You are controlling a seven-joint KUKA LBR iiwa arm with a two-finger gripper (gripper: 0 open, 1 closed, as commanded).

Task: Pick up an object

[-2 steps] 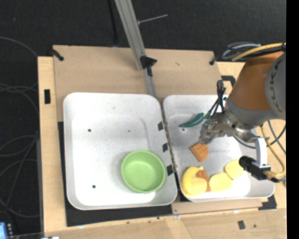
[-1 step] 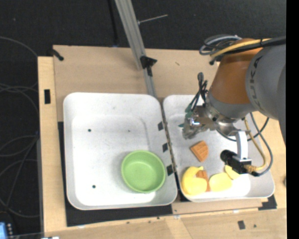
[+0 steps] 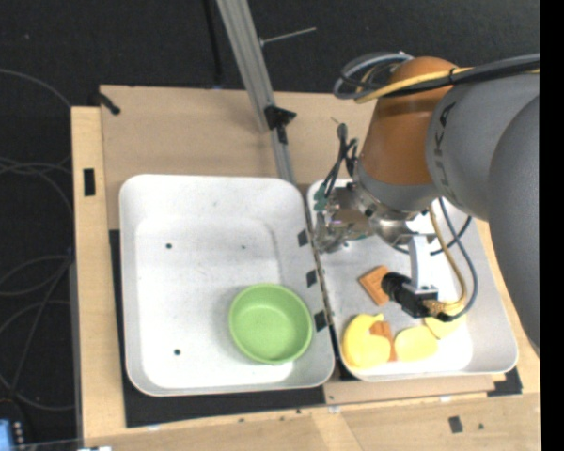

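Note:
My gripper hangs over the left edge of the right bin, close to the wall shared with the left bin. An orange block lies in the right bin just right of and below the gripper. Two yellow rounded objects sit at that bin's front, with a small orange piece between them. A green bowl stands upright in the front right part of the left bin. The arm hides much of the right bin's back.
A slanted metal pole rises behind the bins, ending near the left bin's back right corner. The wooden bench surrounds both bins. The left bin's floor around the bowl is bare white.

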